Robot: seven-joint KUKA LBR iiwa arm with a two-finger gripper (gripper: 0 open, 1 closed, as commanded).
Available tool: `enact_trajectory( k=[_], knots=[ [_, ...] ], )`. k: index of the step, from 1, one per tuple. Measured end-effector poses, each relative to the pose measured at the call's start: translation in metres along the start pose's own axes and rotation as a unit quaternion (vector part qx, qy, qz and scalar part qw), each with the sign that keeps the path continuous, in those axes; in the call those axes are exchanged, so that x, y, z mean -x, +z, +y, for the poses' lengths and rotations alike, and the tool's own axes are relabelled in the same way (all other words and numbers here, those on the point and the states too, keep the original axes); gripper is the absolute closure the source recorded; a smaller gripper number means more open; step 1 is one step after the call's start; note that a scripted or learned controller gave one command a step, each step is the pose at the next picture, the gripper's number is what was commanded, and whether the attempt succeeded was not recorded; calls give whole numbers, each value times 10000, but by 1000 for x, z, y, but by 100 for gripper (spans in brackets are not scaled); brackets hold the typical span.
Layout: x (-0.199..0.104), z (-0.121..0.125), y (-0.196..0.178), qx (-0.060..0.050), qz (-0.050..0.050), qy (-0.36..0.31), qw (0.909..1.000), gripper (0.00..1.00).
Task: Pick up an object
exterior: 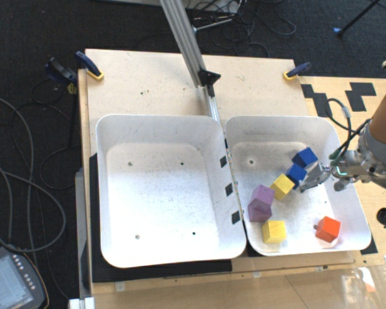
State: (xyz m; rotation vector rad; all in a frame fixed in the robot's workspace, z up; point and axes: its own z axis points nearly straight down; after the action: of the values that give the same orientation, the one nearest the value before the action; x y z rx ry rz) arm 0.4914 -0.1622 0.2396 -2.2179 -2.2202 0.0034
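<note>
**Mia:** What is the counter (154, 76) like?

**Sam:** It is a pale wood board with tiny dark specks. Blue and yellow clamps pinch its back corners, one on the left (88, 65) and one on the right (296, 71). Two white bins sit on it side by side. The left bin (116, 172) has little dots on its floor. A silver pole (186, 37) leans up from the back, between the bins.

**Mia:** And the room?

**Sam:** The floor (32, 140) is dark carpet with black cables lying on it. A grey screen (9, 282) peeks in at the bottom left corner.

**Mia:** Where are the blocks?

**Sam:** All in the right bin (264, 131). Two blue blocks (300, 165) touch each other. A yellow block (283, 186) is just beside them. A purple block (261, 203) is near the middle wall. Another yellow block (274, 231) sits by the front wall, and an orange block (328, 229) is in the front right corner.

**Mia:** What about the arm?

**Sam:** It comes in from the right. The end effector (311, 177) is low in the right bin, right by the blue blocks and the first yellow block. I cannot tell if it is spread or pressed together, or if it has a block.
</note>
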Motion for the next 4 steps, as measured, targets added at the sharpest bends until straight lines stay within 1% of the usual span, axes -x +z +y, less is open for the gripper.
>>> enact_trajectory(
  k=[1, 2, 3, 4],
  knots=[
    [0, 1, -2, 21, -5, 4, 10000, 0],
    [-9, 7, 53, -6, 3, 3, 10000, 0],
    [-7, 5, 117, -14, 5, 10, 10000, 0],
    [-7, 5, 146, 13, -4, 9, 10000, 0]
  ],
)
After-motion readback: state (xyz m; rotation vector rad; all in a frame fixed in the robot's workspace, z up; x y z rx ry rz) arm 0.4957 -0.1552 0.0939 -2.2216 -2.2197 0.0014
